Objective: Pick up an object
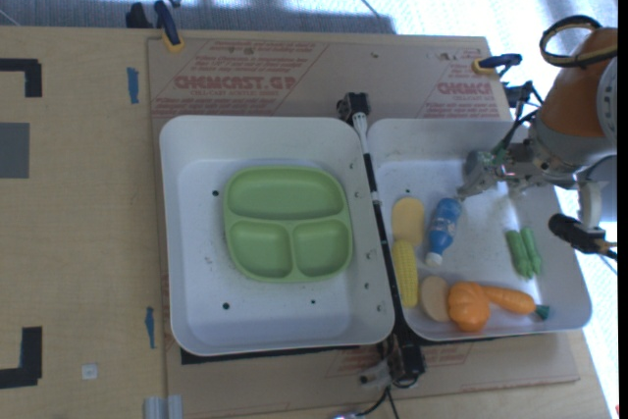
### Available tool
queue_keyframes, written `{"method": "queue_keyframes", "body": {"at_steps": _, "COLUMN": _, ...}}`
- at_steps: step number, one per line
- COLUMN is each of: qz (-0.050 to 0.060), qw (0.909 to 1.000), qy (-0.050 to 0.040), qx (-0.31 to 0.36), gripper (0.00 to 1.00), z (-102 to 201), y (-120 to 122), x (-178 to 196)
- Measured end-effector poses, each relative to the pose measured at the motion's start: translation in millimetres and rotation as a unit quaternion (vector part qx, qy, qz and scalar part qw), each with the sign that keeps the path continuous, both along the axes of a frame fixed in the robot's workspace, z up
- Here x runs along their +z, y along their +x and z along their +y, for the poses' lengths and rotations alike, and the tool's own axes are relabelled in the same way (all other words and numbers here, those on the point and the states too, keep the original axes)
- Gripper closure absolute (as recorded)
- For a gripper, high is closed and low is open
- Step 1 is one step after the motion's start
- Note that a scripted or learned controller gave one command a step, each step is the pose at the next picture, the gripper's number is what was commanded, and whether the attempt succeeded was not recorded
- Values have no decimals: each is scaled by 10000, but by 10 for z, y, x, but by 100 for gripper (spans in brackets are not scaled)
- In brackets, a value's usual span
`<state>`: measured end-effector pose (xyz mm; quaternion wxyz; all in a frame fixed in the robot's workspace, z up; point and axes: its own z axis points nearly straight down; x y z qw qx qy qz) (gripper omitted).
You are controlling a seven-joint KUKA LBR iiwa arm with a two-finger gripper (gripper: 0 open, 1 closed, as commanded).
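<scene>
My gripper (475, 176) hangs over the far part of the right bin (579, 294), its fingers spread open with nothing between them. A small blue-and-white bottle (443, 229) lies just below and to the left of it, apart from the fingers. Along the bin's left side lie a yellow piece (408, 215), a corn cob (405, 271) and a beige piece (433, 298). At the near edge are an orange fruit (469, 306) and a carrot (511, 297). Green beans (524, 251) lie at the right.
The left bin (186, 240) holds a green divided plate (287, 222). A black bar with a clamp (365, 162) runs between the two bins. The arm's orange band (574, 103) and cables crowd the right bin's far right corner.
</scene>
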<state>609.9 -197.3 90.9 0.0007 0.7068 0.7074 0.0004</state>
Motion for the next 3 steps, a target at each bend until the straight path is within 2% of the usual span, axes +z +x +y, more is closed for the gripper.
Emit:
{"method": "queue_keyframes", "body": {"at_steps": 1, "qz": 168, "qw": 9997, "qy": 177, "qx": 39, "gripper": 0, "z": -138, "y": 481, "x": -28}}
{"method": "queue_keyframes", "body": {"at_steps": 2, "qz": 145, "qw": 9997, "qy": 163, "qx": 53, "gripper": 100, "z": -128, "y": 496, "x": 80}}
{"method": "queue_keyframes", "body": {"at_steps": 3, "qz": 2, "qw": 10000, "qy": 2, "qx": 7, "gripper": 100, "z": 129, "y": 224, "x": 941}}
